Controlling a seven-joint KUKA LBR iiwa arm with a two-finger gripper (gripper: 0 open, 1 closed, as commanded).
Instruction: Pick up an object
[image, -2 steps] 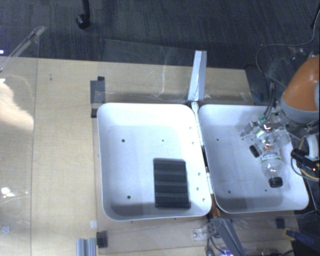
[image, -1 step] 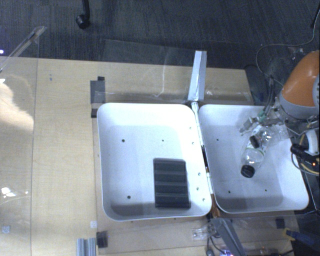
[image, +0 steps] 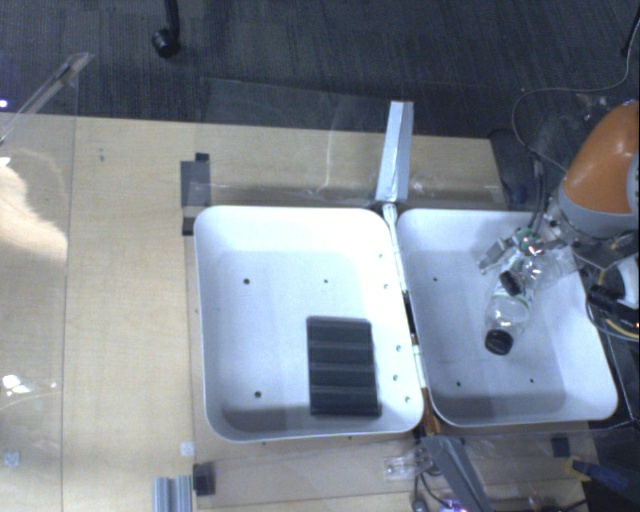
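A black ribbed rectangular block (image: 343, 366) lies flat in the left white bin (image: 230, 300), towards its front. In the right white bin (image: 450, 390) lies a clear, bottle-like object (image: 507, 316) with a black round end (image: 498, 342) pointing to the front. My gripper (image: 517, 268) hangs over the right bin, directly above the rear end of that clear object, seemingly touching it. The grey arm with its orange band (image: 603, 170) reaches in from the right.
A metal bar (image: 395, 150) stands behind the seam between the two bins. Cables (image: 610, 310) run along the right bin's right rim. The wooden bench (image: 100, 300) stretches to the left of the bins.
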